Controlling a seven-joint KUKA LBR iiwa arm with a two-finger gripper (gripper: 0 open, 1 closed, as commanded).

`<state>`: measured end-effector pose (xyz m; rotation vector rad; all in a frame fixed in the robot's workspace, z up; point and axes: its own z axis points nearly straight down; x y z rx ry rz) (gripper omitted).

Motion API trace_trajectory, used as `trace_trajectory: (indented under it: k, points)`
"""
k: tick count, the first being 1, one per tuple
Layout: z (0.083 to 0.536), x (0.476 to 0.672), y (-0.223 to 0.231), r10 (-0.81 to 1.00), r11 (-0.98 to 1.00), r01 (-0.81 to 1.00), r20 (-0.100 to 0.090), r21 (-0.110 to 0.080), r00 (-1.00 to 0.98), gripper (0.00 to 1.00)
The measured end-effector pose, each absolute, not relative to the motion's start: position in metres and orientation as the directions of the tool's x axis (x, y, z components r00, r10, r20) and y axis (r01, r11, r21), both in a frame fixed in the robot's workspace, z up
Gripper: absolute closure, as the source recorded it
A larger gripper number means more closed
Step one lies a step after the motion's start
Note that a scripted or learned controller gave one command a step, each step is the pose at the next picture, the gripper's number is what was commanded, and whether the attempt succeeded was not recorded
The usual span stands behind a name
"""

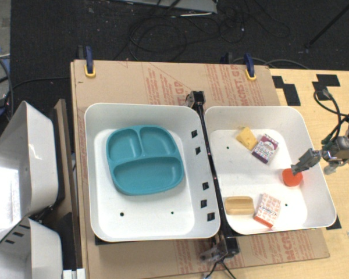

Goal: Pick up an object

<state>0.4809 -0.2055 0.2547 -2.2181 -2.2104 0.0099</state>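
Right bin (314, 156): five loose items, spread apart so each can be approached singly; yellow block (246, 137) and purple carton (265, 148) toward the far side, nearly touching; tan bar (239, 205) and red-white packet (267, 209) near the front wall; red ball (292, 178) close to the right wall.

Left bin (99, 173): one teal tray (144, 158), three compartments, lying flat at centre.

Gripper (307, 160): reaches in over the right rim, its dark tip just above and beside the ball, probably the chosen target since it lies nearest the arm's entry; the tip is small and dim, so whether the fingers are spread or closed cannot be told; nothing is visibly held between them.

Task status, by judgement: approach stage; no object lifted yet.
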Motion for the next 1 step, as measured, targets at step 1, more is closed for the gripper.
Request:
trace_trajectory:
  k: [1]
  points:
    - [0.2605, 0.4834, -0.2047, 1.000, 0.001, 1.000, 0.000, -0.001, -0.001, 0.00]
